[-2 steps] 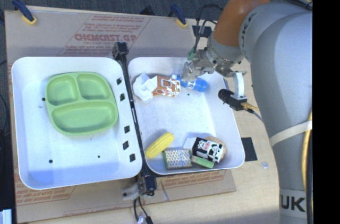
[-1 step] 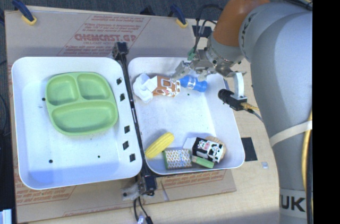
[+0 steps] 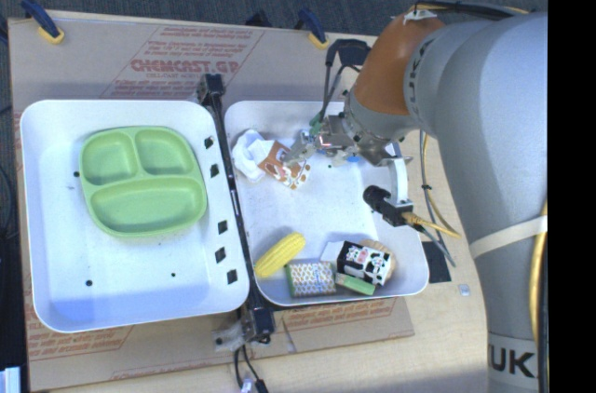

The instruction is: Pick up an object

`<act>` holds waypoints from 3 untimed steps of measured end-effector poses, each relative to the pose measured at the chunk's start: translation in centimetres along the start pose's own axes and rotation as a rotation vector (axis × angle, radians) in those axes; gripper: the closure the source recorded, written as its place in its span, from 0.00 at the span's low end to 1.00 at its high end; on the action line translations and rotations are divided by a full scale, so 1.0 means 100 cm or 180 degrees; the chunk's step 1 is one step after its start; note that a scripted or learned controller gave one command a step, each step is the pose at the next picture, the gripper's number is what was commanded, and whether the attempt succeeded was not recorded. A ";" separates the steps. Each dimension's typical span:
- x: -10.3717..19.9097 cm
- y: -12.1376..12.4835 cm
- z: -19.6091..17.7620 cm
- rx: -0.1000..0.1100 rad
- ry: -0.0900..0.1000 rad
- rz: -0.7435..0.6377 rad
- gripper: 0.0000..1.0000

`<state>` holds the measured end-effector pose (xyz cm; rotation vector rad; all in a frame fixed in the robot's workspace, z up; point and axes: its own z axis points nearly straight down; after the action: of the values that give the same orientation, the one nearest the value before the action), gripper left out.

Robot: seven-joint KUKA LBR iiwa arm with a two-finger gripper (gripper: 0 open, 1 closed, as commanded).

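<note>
My gripper [image 3: 310, 143] is low in the back part of the right bin [image 3: 354, 196], under the orange-banded wrist. Its tip is right beside a small orange and white patterned packet [image 3: 284, 164], which lies on the bin floor just to its left; I cannot tell whether the two touch. A crumpled white wrapper [image 3: 249, 149] lies against the packet's left side. Along the bin's front edge lie a yellow corn cob [image 3: 279, 253], a green patterned block [image 3: 312, 277] and a black and white box [image 3: 364, 263] resting on a tan and green item.
The left bin [image 3: 56, 223] holds a green divided plate [image 3: 144, 180]. A black divider [image 3: 226, 196] runs between the bins. Blue clamps with yellow tips [image 3: 42, 19] [image 3: 312, 23] grip the cardboard's back edge. The arm's bulk covers the right bin's right side.
</note>
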<state>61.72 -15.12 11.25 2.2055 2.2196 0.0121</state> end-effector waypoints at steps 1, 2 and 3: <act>0.014 -0.004 0.001 -0.0025 -0.0009 0.0001 0.00; 0.018 -0.005 0.001 -0.0028 -0.0010 0.0001 0.00; 0.031 -0.026 0.015 0.0052 0.0013 0.0002 0.00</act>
<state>59.14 -12.06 9.75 2.2164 2.2292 -0.0014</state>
